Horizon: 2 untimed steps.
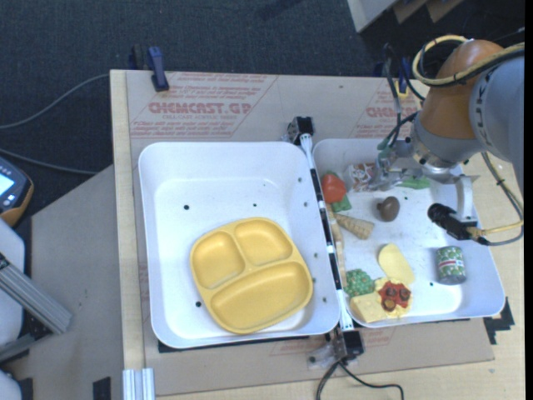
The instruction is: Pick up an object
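1. Table (208, 111): a board with red lettering that carries two shallow white bins side by side.
2. Left bin (166, 182): holds a yellow three-compartment plate (251, 273), lying toward the bin's 5 o'clock corner.
3. Right bin (487, 286): holds the small objects for picking.
4. Arm (466, 90): grey with an orange band, over the right bin's 12 o'clock rim.
5. Gripper (391, 173): low over the bin's 11 o'clock area; whether it is wide or narrow cannot be told, and no object is seen in it.
6. Red toy food (334, 187): at the bin's 10 o'clock edge, at 9 o'clock from the gripper.
7. Brown round piece (388, 208): just at 6 o'clock from the gripper.
8. Beige ridged piece (354, 226): near the bin's 9 o'clock wall.
9. Pale yellow oval piece (396, 264): mid-bin.
10. Small can (450, 265): green-labelled, at 3 o'clock.
11. Green toy food (360, 282) and pizza slice (383, 300): at 7 o'clock, touching.
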Each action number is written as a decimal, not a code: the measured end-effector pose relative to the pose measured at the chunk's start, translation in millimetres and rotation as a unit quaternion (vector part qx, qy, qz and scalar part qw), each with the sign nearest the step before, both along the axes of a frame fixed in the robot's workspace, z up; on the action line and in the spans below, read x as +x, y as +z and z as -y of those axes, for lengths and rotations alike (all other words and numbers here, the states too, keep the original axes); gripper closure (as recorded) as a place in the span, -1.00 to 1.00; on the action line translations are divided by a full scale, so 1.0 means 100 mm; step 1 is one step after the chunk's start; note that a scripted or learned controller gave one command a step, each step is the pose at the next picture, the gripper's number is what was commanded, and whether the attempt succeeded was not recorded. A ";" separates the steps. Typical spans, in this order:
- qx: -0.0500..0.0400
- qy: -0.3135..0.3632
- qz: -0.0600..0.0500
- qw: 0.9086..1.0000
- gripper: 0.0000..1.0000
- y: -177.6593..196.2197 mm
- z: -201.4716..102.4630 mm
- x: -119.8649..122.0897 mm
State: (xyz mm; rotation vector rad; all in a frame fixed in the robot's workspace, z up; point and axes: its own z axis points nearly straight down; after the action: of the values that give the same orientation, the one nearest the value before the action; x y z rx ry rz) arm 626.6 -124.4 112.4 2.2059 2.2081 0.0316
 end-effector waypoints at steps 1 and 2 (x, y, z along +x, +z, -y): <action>0.001 0.000 -0.006 1.000 1.00 -0.15 0.04 -0.29; 0.000 -0.001 -0.015 1.000 -1.00 -0.23 0.05 -0.34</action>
State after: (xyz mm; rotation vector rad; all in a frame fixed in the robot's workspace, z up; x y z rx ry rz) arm 592.3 -129.4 89.7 2.2224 2.2222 -0.0002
